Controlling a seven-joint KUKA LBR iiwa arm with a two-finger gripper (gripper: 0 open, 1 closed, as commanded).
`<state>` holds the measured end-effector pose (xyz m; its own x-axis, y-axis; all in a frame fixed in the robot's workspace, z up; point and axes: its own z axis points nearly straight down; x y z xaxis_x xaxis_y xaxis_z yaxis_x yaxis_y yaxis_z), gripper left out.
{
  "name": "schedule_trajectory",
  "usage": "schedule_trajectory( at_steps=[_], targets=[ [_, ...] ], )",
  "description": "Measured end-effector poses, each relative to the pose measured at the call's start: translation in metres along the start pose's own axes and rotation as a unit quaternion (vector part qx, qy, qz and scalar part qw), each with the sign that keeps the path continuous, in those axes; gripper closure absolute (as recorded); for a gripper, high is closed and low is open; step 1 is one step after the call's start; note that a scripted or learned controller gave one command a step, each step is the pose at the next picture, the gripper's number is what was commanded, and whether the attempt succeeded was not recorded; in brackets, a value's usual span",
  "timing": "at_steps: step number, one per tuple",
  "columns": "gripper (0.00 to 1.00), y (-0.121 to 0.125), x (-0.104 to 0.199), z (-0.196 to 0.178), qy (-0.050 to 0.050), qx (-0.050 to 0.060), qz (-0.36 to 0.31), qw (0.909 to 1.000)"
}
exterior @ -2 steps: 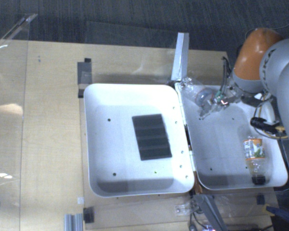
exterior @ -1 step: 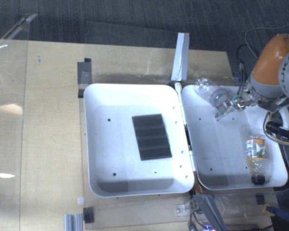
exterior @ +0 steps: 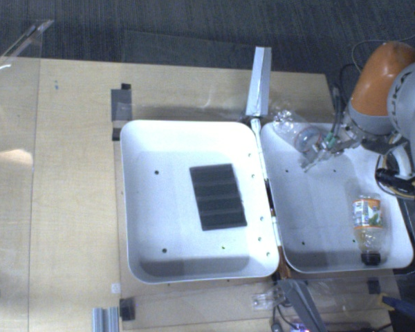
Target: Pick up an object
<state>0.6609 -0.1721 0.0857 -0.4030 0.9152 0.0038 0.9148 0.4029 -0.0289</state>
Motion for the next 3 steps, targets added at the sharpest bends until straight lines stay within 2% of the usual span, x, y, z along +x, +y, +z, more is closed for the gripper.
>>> schedule_trajectory(
  at_steps=[2, 3],
  targets=[
    [0.0, 0.014, 0.03, 0.0, -0.001, 0.0, 0.0, 1.0],
    [0.0, 0.008, 0.017, -0.013, 0.007, -0.002, 0.014, 0.9999]
  ],
)
